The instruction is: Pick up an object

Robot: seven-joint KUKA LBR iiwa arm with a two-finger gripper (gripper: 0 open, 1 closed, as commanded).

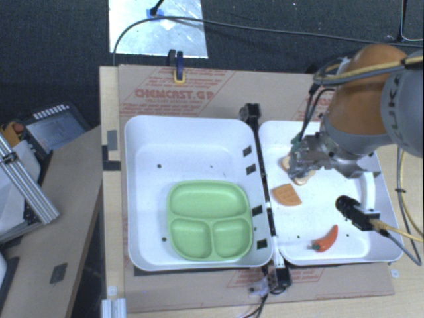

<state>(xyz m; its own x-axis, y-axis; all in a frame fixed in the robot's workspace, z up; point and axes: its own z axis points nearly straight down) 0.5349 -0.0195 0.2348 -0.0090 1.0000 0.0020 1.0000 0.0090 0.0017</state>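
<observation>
Grey arm (371, 111) bent in from right, claw (303, 166) low over right bin (344, 247), finger state unclear, near tan piece (286, 195)

A green sectioned plate (209, 218) lies in the left bin (142, 177) — a yellow clamp (178, 68) grips the board's far edge.
</observation>
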